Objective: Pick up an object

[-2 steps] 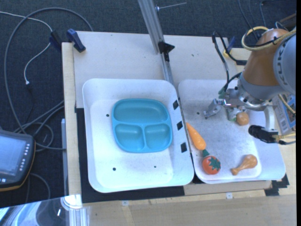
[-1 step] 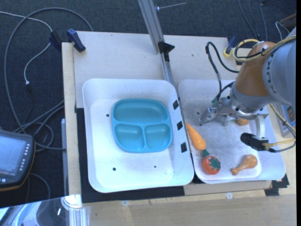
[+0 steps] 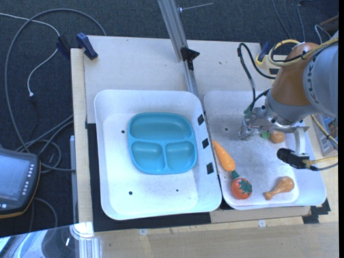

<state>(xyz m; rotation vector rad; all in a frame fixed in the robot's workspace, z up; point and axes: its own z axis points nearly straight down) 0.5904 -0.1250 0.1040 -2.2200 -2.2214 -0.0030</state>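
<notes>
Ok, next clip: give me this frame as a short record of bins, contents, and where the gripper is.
left bin: holds a blue divided tray
right bin: holds a carrot, a tomato, a chicken drumstick, and a small tan piece partly hidden by the arm
gripper: low over the right bin's upper half
grasp: cannot tell

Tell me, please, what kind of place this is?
Most likely a robotics lab test bench: a robot arm reaches over two white bins, toy food such as a carrot lies inside, and loose cables trail nearby.
</notes>
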